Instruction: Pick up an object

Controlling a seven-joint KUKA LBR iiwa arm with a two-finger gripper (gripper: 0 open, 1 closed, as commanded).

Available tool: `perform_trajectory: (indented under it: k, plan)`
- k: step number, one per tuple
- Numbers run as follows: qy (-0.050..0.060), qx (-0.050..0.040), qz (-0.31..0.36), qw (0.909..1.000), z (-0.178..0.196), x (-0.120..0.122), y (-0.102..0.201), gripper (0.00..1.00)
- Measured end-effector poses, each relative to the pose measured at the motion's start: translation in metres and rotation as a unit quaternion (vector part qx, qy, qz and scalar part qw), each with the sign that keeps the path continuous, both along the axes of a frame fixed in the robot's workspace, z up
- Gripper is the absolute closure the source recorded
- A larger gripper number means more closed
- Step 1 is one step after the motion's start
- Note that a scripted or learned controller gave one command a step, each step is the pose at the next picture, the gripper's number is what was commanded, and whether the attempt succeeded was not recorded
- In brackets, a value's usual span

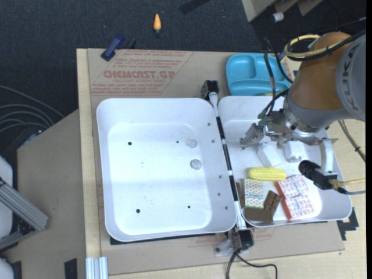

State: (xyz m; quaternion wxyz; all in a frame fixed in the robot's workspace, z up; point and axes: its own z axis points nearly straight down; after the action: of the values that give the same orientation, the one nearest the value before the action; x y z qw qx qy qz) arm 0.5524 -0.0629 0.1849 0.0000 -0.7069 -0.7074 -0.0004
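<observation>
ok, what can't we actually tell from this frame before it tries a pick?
- Hand: finger state unreadable, blurred against the white bin in the camera view.
- Right bin: its upper right part is covered by the arm.
- Brown item: partly under the patterned packet, its shape is unclear.
- Red-and-white packet: print too small to read.
- Blue tray: right side hidden by cables and the arm.

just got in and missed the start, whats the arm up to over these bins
The grey and orange arm reaches in over the right bin, its gripper low above the bin's bare middle. Nothing shows between its fingers. The objects lie at the near end of that bin: a yellow corn cob, a brown block, a patterned packet and a red and white packet. So no pick yet.
</observation>
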Motion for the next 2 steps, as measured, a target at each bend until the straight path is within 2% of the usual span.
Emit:
perform_trajectory:
  k: [1, 2]
  plan:
    - [0.002, 0.0003, 0.0, 1.0, -0.001, -0.043, 0.025, 0.0]
    - [0.001, -0.0003, -0.001, 1.0, -0.101, -0.035, -0.038, 0.0]
